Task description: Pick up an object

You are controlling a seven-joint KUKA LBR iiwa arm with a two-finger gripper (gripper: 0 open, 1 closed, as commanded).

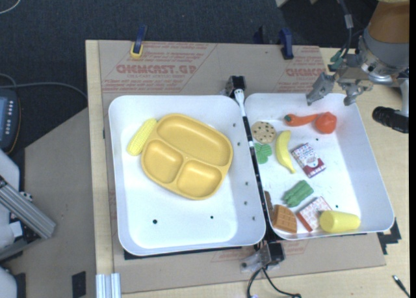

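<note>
Camera view: the pincer (334, 94) hangs open, gripping nothing; just below it lies the carrot (301, 120), so descend straight and close gently.

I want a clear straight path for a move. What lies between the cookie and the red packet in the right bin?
In the camera view, the banana lies between the cookie and the red packet, standing roughly upright in the picture across that line.
</note>
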